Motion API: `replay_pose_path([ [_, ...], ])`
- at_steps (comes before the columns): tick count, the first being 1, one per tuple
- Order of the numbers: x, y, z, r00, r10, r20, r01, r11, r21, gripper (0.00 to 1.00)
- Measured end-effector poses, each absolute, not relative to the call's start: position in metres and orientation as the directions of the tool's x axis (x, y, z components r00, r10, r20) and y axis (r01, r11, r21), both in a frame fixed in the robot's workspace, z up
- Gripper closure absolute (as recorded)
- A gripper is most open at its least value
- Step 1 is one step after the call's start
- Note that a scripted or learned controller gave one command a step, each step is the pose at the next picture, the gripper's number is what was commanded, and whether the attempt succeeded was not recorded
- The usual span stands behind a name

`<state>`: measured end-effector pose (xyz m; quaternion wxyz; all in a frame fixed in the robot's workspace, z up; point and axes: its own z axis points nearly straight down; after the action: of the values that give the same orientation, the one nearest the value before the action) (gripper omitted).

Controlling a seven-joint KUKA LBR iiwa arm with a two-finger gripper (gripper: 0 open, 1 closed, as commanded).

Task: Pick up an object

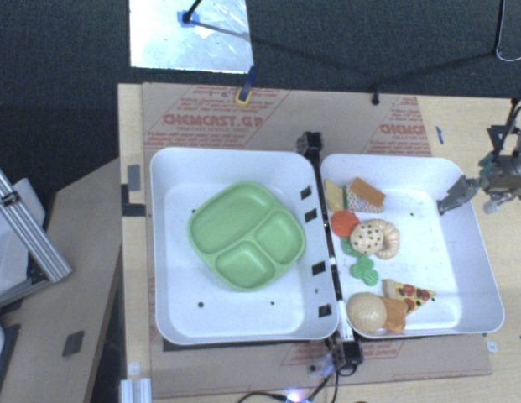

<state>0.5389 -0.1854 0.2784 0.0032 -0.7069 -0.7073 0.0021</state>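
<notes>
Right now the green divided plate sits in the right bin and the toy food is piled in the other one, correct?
Not quite. The camera view shows the green divided plate in the left bin; the toy food, such as the pizza slice, lies in the right bin.

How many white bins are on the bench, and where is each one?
2: the left white bin holds a green plate; the right white bin holds toy food along its left side.
</notes>
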Motion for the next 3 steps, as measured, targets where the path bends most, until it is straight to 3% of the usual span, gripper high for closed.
replay_pose_path([
  [1, 0.541, -0.185, 0.283, -0.003, 1.0, 0.0, 1.0, 0.003, 0.002, 0.0],
  [3, 0.529, -0.19, 0.18, -0.001, 1.0, 0.001, 1.0, 0.001, -0.004, 0.0],
])
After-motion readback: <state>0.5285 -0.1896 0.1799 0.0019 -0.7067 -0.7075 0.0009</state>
